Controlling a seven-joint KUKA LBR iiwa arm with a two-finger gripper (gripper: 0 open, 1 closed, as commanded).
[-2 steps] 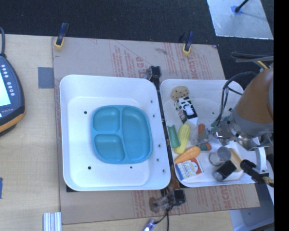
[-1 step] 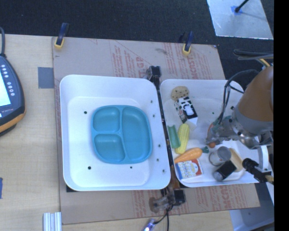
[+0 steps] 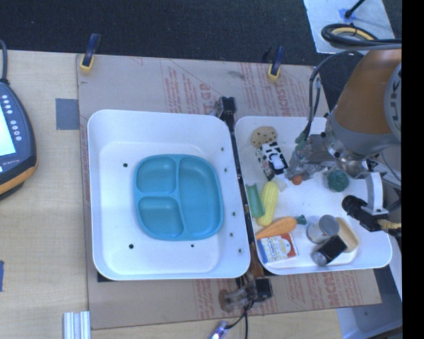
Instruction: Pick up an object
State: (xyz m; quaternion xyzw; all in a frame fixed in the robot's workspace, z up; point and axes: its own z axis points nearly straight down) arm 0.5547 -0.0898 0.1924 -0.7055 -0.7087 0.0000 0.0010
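My end effector (image 3: pixel 302 167) sits low in the right bin (image 3: pixel 307 263), upper-middle area. Can't tell if it's wide, narrow or holding anything; the metal parts blur together from this angle.

Items rel. to end effector:
- Small orange-red bit (image 3: pixel 297 180) just below it, touching or nearly so; can't tell which.
- Black-and-white toy (image 3: pixel 272 159) just to its left, near but apart.
- Cookie (image 3: pixel 263 135) up and left, beyond the toy.
- Green ball (image 3: pixel 337 181) to its right, near.
- Corn cob (image 3: pixel 269 199) and green stick (image 3: pixel 254 200) below-left, side by side at the bin's left wall.
- Carrot (image 3: pixel 277 227) further down, lying slantwise.
- Red-and-white packet (image 3: pixel 276 248) at the near-left corner.
- Grey can (image 3: pixel 324 228), black block (image 3: pixel 330 250) and tan piece (image 3: pixel 348 234) clustered at near-right, well apart from end effector.

Arm pose: my arm (image 3: pixel 367 94) comes in from the right, orange band over the bin's far-right corner, wrist bent down and leftward into the bin.

Left bin (image 3: pixel 99 189) holds a blue divided plate (image 3: pixel 178 195), centred. Both bins rest on the desk (image 3: pixel 35 246); a handheld control unit (image 3: pixel 3 140) lies at far left.
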